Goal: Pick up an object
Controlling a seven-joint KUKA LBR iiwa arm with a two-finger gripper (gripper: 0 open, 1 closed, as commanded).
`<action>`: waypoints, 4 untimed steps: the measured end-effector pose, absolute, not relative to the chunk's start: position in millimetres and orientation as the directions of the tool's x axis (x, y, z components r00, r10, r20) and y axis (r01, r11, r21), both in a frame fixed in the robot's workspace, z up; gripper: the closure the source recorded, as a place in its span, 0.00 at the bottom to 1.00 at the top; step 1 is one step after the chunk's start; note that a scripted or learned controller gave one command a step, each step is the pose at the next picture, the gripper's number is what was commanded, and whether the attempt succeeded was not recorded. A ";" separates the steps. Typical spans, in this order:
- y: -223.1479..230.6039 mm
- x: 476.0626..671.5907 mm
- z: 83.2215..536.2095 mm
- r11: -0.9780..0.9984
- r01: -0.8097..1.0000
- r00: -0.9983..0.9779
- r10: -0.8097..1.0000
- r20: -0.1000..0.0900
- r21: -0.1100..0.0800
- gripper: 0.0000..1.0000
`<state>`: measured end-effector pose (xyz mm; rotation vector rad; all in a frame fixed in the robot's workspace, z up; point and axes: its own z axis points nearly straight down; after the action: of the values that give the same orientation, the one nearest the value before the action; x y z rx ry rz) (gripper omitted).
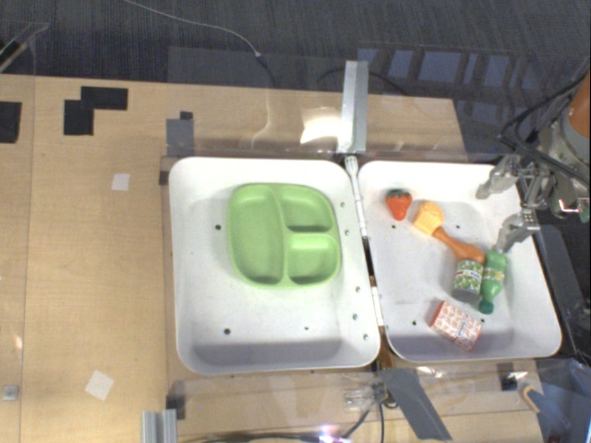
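You can see the gripper [507,211] over the right bin [406,326], near its right wall, with its two fingers spread wide and nothing between them. Just below it stands the green bottle [493,280], touching a small green can [467,278]. The orange carrot toy [441,230] and strawberry [398,203] lie further left, the pink box [455,324] near the front. The green divided plate [283,233] rests in the left bin [199,321].

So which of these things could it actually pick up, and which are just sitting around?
Could be picked up, all in the right bin:
strawberry
yellow and orange toy
green bottle
small can
pink patterned box

Just lying about:
green divided tray in the left bin
hand hovers above the right bin
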<state>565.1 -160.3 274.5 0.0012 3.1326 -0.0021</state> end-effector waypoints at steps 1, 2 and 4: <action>-119.5 596.7 162.2 0.962 0.274 -0.962 0.274 -0.003 0.002 0.00; -110.5 651.9 88.9 0.892 0.452 -0.892 0.452 -0.012 0.005 0.00; -50.3 632.5 192.4 0.864 0.504 -0.863 0.504 -0.016 0.010 1.00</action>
<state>632.5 -50.3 192.4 0.8156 3.0151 0.0092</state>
